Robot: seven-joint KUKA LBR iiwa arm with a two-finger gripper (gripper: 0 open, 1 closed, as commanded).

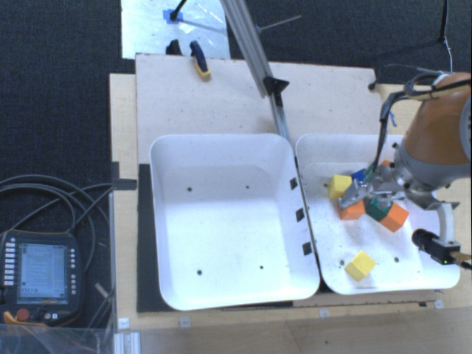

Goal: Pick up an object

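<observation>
Currently the jaws (366, 195) are lowered into the right bin (332, 275), over a cluster of blocks; whether they are open or closed cannot be told. An orange block (352, 211) and a green block (377, 209) are seen just beside them, with a yellow block (339, 186) close by. Apart from this cluster, nearer the bin's front wall, another yellow cube (360, 265) is seen. A single block should be centred between the jaws before closing, so neighbours are not pinched.

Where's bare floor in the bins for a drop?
Left bin: whole floor bare. Right bin: bare strip along the shared wall, around the lone yellow block. Crowded under the gripper: yellow, orange, green and blue blocks clustered.
</observation>
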